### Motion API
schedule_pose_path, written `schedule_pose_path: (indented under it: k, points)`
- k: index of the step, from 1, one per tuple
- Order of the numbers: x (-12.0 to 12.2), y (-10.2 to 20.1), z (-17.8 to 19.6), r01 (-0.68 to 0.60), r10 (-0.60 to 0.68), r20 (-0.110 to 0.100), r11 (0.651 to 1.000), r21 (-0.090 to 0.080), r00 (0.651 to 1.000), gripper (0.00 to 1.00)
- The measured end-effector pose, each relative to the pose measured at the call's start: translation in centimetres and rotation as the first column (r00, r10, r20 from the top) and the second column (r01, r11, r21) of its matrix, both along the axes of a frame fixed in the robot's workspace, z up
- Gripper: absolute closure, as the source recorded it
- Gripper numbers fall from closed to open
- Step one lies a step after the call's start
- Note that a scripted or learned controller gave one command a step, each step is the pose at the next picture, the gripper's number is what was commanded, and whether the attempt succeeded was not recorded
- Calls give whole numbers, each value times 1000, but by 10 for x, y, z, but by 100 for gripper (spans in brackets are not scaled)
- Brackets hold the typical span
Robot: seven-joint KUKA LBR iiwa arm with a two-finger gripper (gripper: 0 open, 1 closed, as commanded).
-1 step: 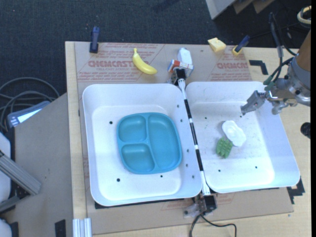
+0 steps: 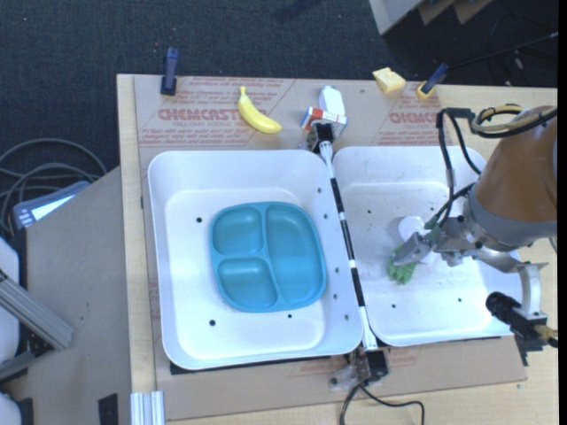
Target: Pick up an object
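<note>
A small green object, leafy and lumpy like a bit of toy broccoli, lies on the floor of the right bin, a little left of that bin's middle. The gripper is right on top of it, its grey metal tip coming in from three o'clock and touching or just above the green piece at its twelve o'clock side. Whether the gripper is clamped or released, I cannot tell; the tip is too blurred and small to read. Just at the gripper's twelve o'clock sits a small pale, rounded object, whitish against the white plastic, touching or very near the tip.

Behind the gripper, at three o'clock, the arm bulks up, its wide orange band smooth and rounded, with black cables looping above it.

The right bin is shallow, white, smooth plastic with rounded corners and a few dark dots on its floor. Across the black divider strip, at nine o'clock, the left bin matches it and holds a teal sectioned plate, glossy, a rounded rectangle with three compartments.

Beyond the bins at twelve o'clock, on the tan cardboard bench top with red lettering, lie a curved yellow banana, a small red and white carton, and a pale yellow wedge like cheese.
</note>
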State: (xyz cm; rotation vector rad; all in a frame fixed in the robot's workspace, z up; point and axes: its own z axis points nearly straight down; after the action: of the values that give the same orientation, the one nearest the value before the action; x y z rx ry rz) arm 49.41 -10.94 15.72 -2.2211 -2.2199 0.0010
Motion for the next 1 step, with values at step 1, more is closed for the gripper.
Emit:
schedule_pose_path:
  k: [1]
  points:
    - [26,8,-72,0,0,2,1000,0,1000,0]
